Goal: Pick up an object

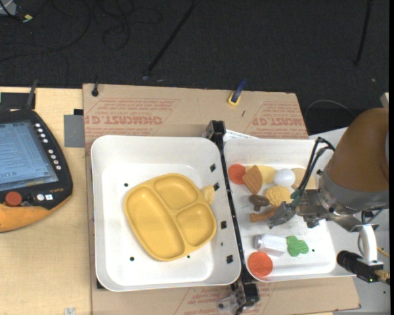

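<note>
Teach pendant left of cardboard sheet, on bench

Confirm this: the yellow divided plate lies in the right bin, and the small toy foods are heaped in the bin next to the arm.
Not quite. The camera view shows the yellow divided plate lying in the left bin, not the right one. The rest holds: the small toy foods are heaped in the right bin, the one next to the arm.

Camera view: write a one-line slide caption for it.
End effector low in the right bin among small toys; yellow divided tray lies in the left bin.
</note>
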`<state>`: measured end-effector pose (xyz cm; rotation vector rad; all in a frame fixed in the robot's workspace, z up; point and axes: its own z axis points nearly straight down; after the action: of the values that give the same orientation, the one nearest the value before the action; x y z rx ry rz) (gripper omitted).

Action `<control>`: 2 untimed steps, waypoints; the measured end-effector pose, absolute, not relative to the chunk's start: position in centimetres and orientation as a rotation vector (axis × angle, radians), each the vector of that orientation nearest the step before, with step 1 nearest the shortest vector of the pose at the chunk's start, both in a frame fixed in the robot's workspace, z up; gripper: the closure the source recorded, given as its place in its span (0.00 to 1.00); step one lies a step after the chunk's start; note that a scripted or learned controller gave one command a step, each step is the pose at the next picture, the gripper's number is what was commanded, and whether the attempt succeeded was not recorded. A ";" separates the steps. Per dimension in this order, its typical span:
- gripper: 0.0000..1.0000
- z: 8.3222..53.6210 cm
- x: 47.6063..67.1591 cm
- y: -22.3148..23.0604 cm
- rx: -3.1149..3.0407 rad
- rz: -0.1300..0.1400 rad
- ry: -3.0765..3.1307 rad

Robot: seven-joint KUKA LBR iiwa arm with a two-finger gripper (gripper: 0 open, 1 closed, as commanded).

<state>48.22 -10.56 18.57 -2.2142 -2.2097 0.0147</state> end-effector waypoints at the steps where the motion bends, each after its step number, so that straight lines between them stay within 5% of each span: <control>1: 0.00 19.2 48.5 -10.6 -2.219 0.003 -2.218; 2: 0.00 13.7 49.2 -11.2 -2.216 0.006 -2.217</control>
<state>49.16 -11.17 13.72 -2.2164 -2.2172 0.0060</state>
